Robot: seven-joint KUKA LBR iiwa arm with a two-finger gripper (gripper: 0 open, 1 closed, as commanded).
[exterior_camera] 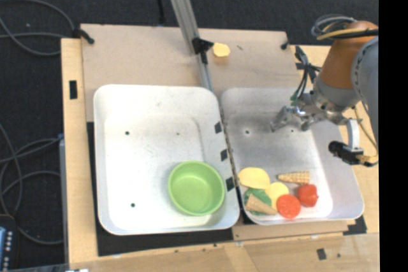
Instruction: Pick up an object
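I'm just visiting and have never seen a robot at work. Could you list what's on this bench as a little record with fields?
arm: grey with an orange band, reaching in from the right
gripper: above the upper part of the right bin, nothing seen between its fingers
left bin: holds a green bowl near its front right corner
right bin contents: toy foods clustered at the front, among them a yellow piece, two red pieces and a cone
outside the bins: small yellow item on the bench behind them
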